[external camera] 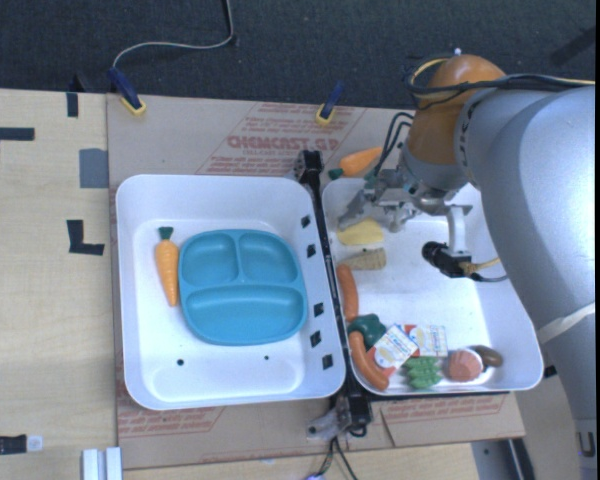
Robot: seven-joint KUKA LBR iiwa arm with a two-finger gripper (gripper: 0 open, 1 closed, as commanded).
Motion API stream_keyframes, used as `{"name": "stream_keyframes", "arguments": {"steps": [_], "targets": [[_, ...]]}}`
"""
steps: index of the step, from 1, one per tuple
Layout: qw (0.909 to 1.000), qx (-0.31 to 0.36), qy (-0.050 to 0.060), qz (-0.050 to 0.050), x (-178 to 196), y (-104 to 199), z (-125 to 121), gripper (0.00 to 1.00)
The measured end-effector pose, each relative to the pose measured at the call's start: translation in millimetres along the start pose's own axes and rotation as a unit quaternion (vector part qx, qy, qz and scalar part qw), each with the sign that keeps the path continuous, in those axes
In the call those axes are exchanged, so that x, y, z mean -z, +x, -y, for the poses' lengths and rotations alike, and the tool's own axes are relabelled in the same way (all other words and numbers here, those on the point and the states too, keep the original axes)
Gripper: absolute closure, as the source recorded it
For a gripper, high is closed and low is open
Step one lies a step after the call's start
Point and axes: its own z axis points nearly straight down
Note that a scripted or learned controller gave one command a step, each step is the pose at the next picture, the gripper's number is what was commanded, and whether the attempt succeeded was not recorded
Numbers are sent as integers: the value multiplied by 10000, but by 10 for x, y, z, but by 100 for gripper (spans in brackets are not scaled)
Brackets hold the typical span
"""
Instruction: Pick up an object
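The bench (40,298) carries two shallow white bins side by side on a sheet of printed cardboard (250,143). Two yellow-and-blue clamps (128,96) hold the cardboard at its far edge.

Left bin (140,368): a blue divided plate (243,285) lies near the centre. A toy carrot (167,266) lies just beside the plate's left edge, with its green top toward the far wall.

Right bin (500,318): the contents are play-food items.
- An orange carrot-like piece (359,161) rests at the far left corner, partly on the rim.
- A pale yellow piece (361,233) lies near the divider between the bins.
- A tan bread-like piece (364,259) lies just on the near side of the yellow piece.
- An orange sausage-like piece (348,291) lies along the left wall.
- A cluster lies along the near wall: a green leafy item (366,327), a second orange piece (368,366), small printed packets (410,343), a green broccoli-like piece (421,372) and a pinkish round item (465,364).

The grey arm (540,168) enters from the right, with its orange band (450,93) above the wrist. The gripper (380,200) is positioned over the far left part of the right bin, directly above the pale yellow piece and near the orange carrot-like piece. The state of the jaws cannot be determined. No item is visible between them. A black fitting with a cable (450,259) hangs from the wrist over the bin floor.
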Motion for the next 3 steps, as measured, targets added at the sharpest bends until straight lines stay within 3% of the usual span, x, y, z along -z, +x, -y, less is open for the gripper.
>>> {"name": "stream_keyframes", "arguments": {"steps": [3], "targets": [[10000, 0, -8, 7, 9, -35, 363, 0]]}}
